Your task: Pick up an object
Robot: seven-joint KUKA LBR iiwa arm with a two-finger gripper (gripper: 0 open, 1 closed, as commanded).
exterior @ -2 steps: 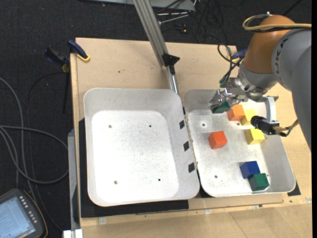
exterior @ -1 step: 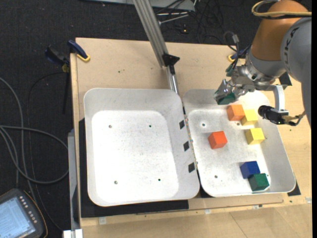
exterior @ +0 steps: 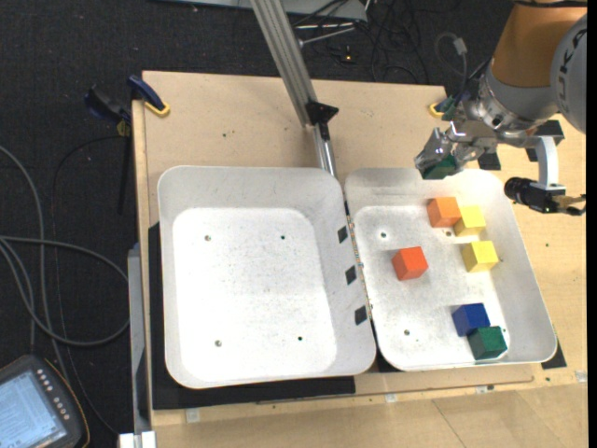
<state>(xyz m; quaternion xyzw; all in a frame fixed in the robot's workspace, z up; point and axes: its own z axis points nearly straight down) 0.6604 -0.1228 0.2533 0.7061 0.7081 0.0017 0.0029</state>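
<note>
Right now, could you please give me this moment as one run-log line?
hand: above right bin's far edge, green block between fingers | still in bin: orange, red, two yellow, blue, green blocks

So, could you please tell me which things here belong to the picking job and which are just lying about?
For the job:
hand, holding a green block
orange blocks
yellow blocks
blue block
dark green block
right bin

Lying about:
left bin
clamps
cables
pendant
</note>
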